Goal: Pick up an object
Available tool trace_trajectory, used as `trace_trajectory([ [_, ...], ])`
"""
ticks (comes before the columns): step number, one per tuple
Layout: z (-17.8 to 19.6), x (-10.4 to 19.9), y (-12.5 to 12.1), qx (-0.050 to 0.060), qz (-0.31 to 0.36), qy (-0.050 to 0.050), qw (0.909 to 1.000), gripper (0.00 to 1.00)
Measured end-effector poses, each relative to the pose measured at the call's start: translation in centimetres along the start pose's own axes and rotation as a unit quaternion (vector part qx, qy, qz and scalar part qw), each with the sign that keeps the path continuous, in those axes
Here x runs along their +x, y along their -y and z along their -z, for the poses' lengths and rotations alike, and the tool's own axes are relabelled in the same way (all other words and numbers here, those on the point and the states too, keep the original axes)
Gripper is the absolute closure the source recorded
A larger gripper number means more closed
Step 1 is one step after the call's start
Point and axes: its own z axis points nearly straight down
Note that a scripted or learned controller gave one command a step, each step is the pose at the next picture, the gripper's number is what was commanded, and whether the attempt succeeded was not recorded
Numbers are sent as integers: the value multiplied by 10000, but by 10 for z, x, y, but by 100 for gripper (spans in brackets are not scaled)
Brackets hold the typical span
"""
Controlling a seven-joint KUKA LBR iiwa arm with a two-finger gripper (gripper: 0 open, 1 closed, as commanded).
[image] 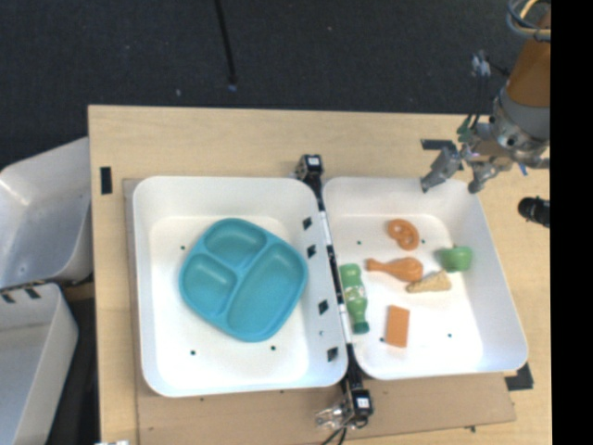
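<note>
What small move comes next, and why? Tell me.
Probably bring the gripper down and inward toward the pretzel, the nearest item. The gripper hangs open over the right bin's far rim with nothing between its fingers, while the pretzel lies apart from the drumstick and green cup.

Setting: a robotics laboratory test cell. Indicators: a pale wooden counter point(232, 137) carrying two shallow white bins point(157, 360) set side by side, joined along a black divider with clips point(324, 276); dark carpet-like flooring point(278, 35) in the upper part of the frame; an industrial arm point(528, 82) (grey, orange band) at upper right; toy food pieces point(398, 269) as test objects.
</note>
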Motion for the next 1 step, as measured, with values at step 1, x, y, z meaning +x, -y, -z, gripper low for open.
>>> trace_trajectory([
  [1, 10, 1, -2, -69, 18, 18, 10000, 0],
])
